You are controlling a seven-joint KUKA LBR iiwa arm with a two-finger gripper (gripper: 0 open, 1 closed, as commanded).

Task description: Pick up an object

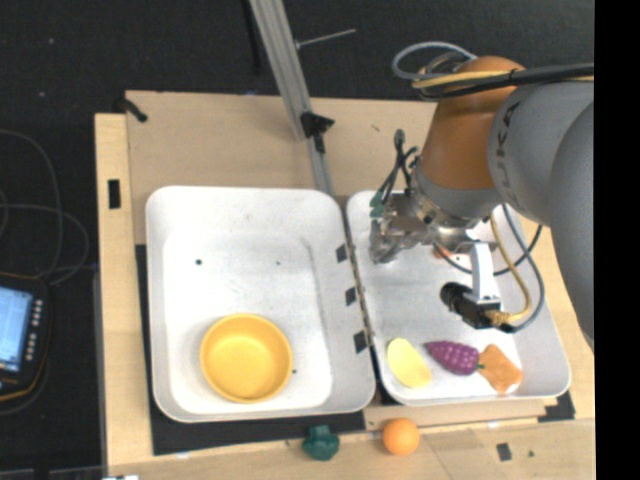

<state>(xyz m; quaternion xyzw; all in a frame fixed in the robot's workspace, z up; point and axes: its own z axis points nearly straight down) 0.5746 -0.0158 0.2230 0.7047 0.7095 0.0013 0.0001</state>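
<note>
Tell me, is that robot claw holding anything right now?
Nothing shows between the gripper's fingers; it hangs over bare floor of the right bin.

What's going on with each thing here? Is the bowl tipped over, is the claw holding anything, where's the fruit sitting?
Bowl: upright in the left bin, nothing in it.
Lemon: lying in the right bin, near its front edge.
Grapes: lying beside the lemon.
Carrot: lying beside the grapes.
Orange: on the bench, outside the bins.
Green toy: on the bench, outside the bins.
Claw: above the right bin, apart from the fruit.
</note>
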